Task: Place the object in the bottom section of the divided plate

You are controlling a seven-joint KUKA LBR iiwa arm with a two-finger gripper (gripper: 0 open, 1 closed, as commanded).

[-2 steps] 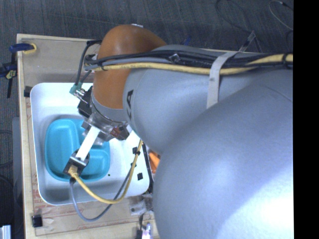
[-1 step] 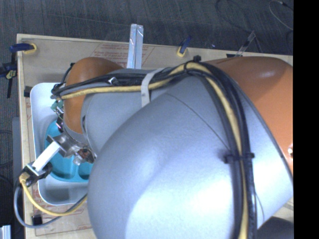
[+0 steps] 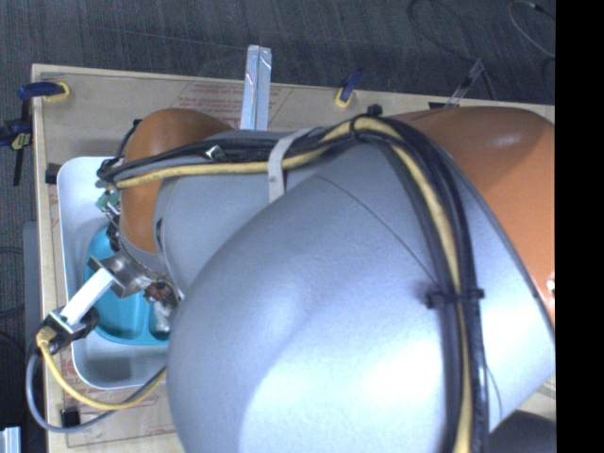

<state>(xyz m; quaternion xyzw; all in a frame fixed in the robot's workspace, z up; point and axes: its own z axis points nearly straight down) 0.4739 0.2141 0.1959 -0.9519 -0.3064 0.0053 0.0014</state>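
Dark carpet frames your bench (image 3: 57, 92), where the arm (image 3: 359, 291) hides most of the blue plate (image 3: 118, 314) in the white bin (image 3: 75, 182); gripper state can't be told.

One large grey robot arm (image 3: 340, 300) with an orange band fills the centre and right of the frame, and one bundle of black and yellow cables (image 3: 415, 168) runs along its top. One shallow white plastic bin (image 3: 75, 192) shows at the left edge, and in it lies one blue plastic divided plate (image 3: 118, 314), partly hidden under the arm. One upright metal post (image 3: 256, 88) stands at the upper middle. Three blue clamps can be counted on the wooden bench rim: two at the upper left (image 3: 38, 91) (image 3: 15, 141) and one at the upper middle (image 3: 349, 87). One wooden bench top (image 3: 142, 88) bears it all.
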